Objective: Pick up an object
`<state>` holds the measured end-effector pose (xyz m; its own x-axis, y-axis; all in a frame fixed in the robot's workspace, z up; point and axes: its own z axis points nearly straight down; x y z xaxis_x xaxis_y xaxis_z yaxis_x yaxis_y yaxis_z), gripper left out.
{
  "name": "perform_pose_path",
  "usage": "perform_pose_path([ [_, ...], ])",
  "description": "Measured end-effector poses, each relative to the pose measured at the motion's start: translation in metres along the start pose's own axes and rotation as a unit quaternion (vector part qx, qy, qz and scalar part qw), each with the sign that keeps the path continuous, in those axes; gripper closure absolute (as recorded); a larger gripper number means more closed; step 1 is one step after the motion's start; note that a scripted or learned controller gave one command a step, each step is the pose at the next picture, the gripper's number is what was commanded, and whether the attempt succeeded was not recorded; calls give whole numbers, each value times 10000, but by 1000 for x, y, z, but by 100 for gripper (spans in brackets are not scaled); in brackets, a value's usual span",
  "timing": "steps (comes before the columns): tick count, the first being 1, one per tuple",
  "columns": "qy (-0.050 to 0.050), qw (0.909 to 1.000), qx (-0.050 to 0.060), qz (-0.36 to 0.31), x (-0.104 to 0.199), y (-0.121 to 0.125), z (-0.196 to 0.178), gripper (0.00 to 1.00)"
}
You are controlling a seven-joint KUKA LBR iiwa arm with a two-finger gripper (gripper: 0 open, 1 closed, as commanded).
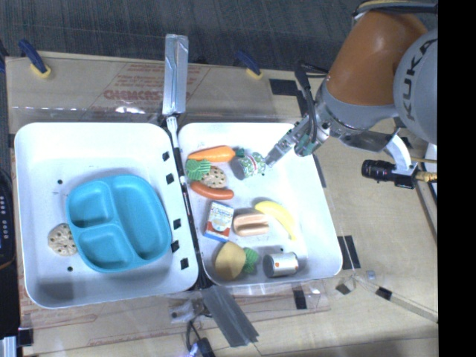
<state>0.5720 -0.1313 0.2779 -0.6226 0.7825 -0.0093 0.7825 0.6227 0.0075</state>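
Several toy foods crowd the right bin (pixel 320 199) beneath the hand (pixel 277 155).

The bench (pixel 372 199) carries two white bins. The right bin (pixel 316 222) lies under the gripper (pixel 277 155); the left bin (pixel 30 199) sits beyond it.

Illumination is even and moderately bright, coming from overhead. The two white bins (pixel 44 274) read close to overexposed, with faint grey shadows along their inner walls. A soft shadow lies under the blue tray (pixel 119 222). Glare streaks mark the clear sheet (pixel 89 108) and the metallic strip (pixel 175 73) behind the bins. Focus is soft overall; small items lack fine detail. The dark floor (pixel 111 6) stays underexposed.
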Motion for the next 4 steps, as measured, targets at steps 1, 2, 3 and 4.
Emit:
perform_pose_path([
  [1, 45, 9986, 38, 518, -6, 21, 186, 100],
  [2, 61, 9996, 51, 255, -17, -3, 186, 100],
  [3, 39, 9811, 53, 1933, -28, -24, 186, 100],
  [4, 52, 9985, 41, 548, -44, -70, 185, 100],
])
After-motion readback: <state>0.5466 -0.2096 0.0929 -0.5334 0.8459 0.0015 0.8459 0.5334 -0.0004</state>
